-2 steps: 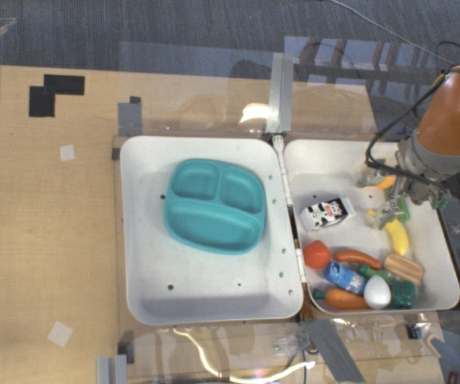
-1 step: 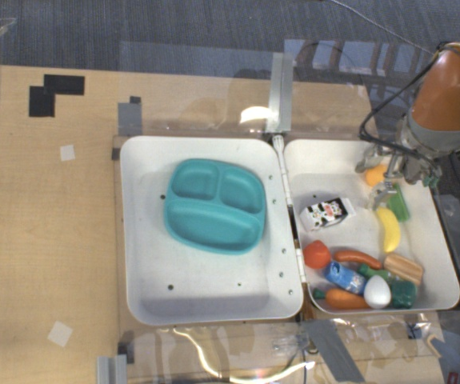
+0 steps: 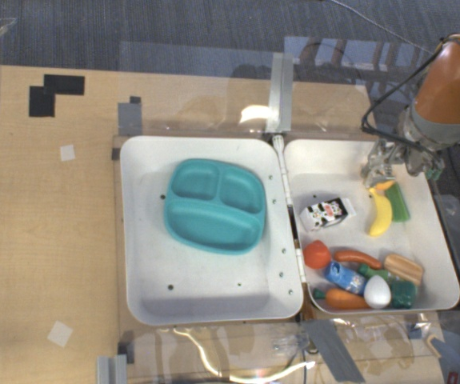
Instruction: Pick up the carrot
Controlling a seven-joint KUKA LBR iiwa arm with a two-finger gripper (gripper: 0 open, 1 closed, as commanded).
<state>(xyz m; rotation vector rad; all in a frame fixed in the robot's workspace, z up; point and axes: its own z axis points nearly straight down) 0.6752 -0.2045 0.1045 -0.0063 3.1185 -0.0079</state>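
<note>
Lying at the near edge of the right bin, the carrot is wedged into a tight cluster: a blue packet touches it from above, a white egg sits just beside its right end, and a red tomato and a red sausage-like piece lie close behind. That crowding is the main hazard, since fingers coming down here could strike the egg or packet and push the carrot against the bin wall, or close on the wrong item. The sausage piece is similar in shape and colour, so a mistaken target is plausible.

The end effector hangs near the far side of the same bin, just above the banana and a green block, well apart from the carrot. Whether it is spread or closed cannot be told; nothing is visibly held. A low traverse could knock the banana. The left bin holds a teal tray.
</note>
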